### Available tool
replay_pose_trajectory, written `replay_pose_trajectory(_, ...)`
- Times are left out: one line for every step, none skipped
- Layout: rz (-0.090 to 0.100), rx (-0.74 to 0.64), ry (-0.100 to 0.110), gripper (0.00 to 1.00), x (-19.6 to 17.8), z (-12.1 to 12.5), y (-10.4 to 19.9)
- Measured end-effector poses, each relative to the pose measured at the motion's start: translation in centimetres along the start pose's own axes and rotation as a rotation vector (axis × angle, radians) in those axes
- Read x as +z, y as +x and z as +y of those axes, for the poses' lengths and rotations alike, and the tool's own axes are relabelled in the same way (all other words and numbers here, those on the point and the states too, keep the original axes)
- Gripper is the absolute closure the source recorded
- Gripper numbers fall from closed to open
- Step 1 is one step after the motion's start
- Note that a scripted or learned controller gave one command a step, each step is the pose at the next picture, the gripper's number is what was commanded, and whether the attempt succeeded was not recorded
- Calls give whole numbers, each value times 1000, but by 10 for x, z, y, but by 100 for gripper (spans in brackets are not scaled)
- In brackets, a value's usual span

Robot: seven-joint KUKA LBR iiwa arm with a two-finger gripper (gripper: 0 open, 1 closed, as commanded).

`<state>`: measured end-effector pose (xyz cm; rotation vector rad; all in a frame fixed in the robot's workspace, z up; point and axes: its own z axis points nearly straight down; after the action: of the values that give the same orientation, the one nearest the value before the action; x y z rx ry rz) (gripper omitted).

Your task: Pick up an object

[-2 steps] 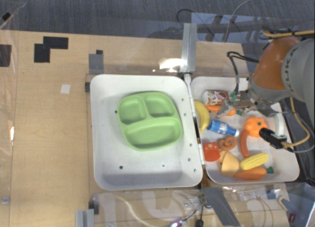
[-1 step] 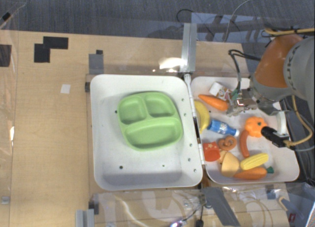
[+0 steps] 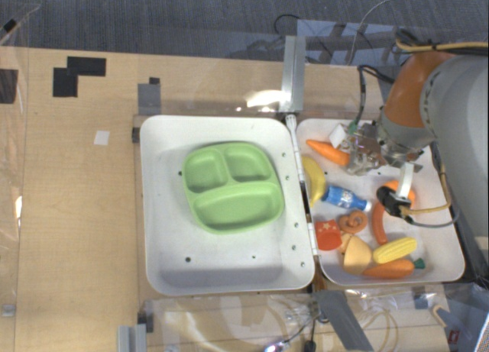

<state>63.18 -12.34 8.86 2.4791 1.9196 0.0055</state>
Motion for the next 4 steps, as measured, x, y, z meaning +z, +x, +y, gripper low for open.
replay_pose_trajectory(1, 0, -2, 0, 0, 0, 0)
replay_pose_trajectory(-18, 39, 53, 0, 4, 18, 33)
replay_pose_trajectory(-1, 76, 6, 0, 1, 22, -28)
replay_pose_trajectory(1, -178, 46, 0, 2, 43, -47)
